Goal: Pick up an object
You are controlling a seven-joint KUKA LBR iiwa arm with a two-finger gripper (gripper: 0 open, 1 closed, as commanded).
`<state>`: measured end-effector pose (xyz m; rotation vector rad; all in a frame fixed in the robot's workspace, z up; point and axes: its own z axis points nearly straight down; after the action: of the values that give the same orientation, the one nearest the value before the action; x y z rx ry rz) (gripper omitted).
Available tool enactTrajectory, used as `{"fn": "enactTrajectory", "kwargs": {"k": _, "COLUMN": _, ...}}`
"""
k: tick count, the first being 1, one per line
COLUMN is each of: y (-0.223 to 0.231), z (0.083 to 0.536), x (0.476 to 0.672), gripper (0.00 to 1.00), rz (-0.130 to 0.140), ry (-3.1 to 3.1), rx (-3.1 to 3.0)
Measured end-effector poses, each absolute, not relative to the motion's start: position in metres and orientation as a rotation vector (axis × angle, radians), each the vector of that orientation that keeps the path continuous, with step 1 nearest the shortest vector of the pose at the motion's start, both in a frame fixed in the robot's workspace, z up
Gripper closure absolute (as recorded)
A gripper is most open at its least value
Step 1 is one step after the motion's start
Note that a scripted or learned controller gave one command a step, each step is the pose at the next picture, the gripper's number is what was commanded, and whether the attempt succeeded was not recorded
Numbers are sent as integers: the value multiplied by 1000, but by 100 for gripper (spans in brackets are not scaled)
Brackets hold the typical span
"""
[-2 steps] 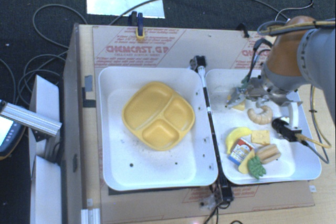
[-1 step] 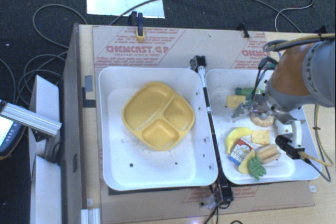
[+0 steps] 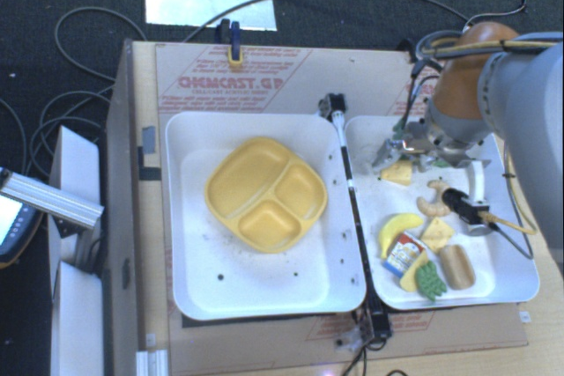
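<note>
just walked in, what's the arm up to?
The KUKA arm has reached in over the right bin, its tool low beside a yellow cheese wedge near the bin's back. Nothing looks lifted yet. Banana, bread roll and other toy food lie nearby; the left bin holds a yellow divided plate.

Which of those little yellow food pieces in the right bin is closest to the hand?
The pale yellow cheese-like wedge at the bin's upper left, right under the hand; the yellow toy banana lies lower down.
</note>
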<state>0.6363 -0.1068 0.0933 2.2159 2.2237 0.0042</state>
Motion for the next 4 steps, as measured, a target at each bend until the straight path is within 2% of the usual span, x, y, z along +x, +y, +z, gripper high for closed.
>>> {"fn": "enactTrajectory", "kwargs": {"k": 1, "y": -118, "z": 163, "x": 618, "gripper": 0, "rz": 3, "ry": 2221, "rx": 2216}}
{"fn": "enactTrajectory", "kwargs": {"k": 2, "y": -127, "z": 181, "x": 583, "gripper": 0, "rz": 1, "ry": 2221, "rx": 2218}}
{"fn": "enactTrajectory", "kwargs": {"k": 3, "y": -99, "z": 84, "x": 545, "gripper": 0, "rz": 1, "ry": 2222, "rx": 2219}}
{"fn": "enactTrajectory", "kwargs": {"k": 4, "y": -86, "z": 85, "x": 626, "gripper": 0, "rz": 3, "ry": 2224, "rx": 2216}}
